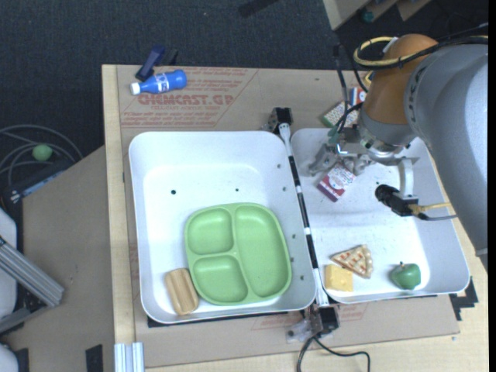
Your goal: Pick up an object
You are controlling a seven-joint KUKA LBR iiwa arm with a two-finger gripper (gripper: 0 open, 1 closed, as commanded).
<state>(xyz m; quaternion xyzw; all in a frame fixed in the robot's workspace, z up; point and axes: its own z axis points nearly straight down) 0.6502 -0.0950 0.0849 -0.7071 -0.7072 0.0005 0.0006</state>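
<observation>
Two shallow white bins, side by side. Right bin (442, 273): gripper (339, 158) near its far-left corner, just above a small red-and-white packet (335, 184); can't tell gripper state. Pizza-slice toy (354, 260), yellow block (338, 278) and green apple (405, 275) along its near edge; middle floor open.

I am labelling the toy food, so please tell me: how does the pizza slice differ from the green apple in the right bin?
The pizza slice is flat, triangular and orange-brown with a lattice pattern; the green apple is round and plain green. The pizza slice lies against a yellow block, while the green apple stands alone, closer to the bin's right corner. Both sit near the front edge of the right bin, away from the tool.
</observation>
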